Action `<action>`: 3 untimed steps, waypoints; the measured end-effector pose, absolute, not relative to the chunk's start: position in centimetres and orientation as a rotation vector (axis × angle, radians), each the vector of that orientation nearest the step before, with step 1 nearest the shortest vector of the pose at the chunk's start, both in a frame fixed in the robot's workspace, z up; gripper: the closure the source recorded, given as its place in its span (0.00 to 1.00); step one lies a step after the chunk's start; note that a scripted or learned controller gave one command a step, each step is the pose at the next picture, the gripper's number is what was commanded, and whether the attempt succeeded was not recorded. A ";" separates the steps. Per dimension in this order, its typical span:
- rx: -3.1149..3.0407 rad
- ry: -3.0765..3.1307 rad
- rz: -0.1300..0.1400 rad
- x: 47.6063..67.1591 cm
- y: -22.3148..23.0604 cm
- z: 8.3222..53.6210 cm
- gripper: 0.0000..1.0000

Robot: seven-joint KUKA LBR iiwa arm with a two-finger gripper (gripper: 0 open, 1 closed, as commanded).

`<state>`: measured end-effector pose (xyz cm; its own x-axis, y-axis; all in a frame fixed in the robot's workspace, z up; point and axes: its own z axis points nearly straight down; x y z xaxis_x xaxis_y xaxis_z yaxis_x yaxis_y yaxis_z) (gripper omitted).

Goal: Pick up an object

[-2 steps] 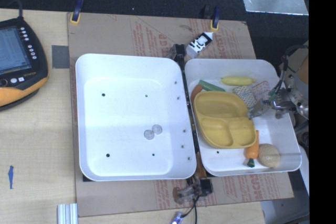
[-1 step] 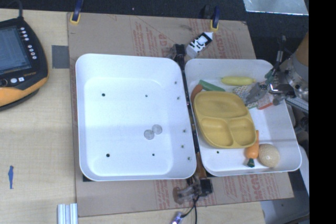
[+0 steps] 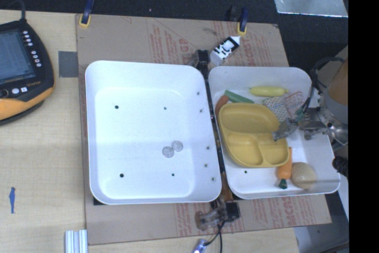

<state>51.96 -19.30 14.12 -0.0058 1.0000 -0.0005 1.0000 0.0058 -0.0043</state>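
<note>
Mostly open floor in the left bin [image 3: 106, 127], well left of the gripper [image 3: 290, 126]; two small discs [image 3: 173, 149] there. Glossy yellow divided tray [image 3: 251, 136] touches the fingertips, crowding the right bin [image 3: 320, 186]. Orange carrot [image 3: 285, 172] and beige round lump [image 3: 303, 175] below. Finger state: cannot tell.

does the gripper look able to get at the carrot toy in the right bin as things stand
Probably yes. The carrot lies uncovered near the front of the right bin, wedged between the yellow divided tray and a beige ball, which may crowd the fingers. The gripper is just behind it, over the tray's edge.
</note>
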 end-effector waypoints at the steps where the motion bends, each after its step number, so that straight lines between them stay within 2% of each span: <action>1: -2.211 -2.228 0.006 56.9 -11.7 16.8 0.00; 2: -2.218 -2.221 0.003 52.3 -19.3 18.5 0.00; 3: -2.213 -2.227 0.005 49.2 -19.8 14.7 0.00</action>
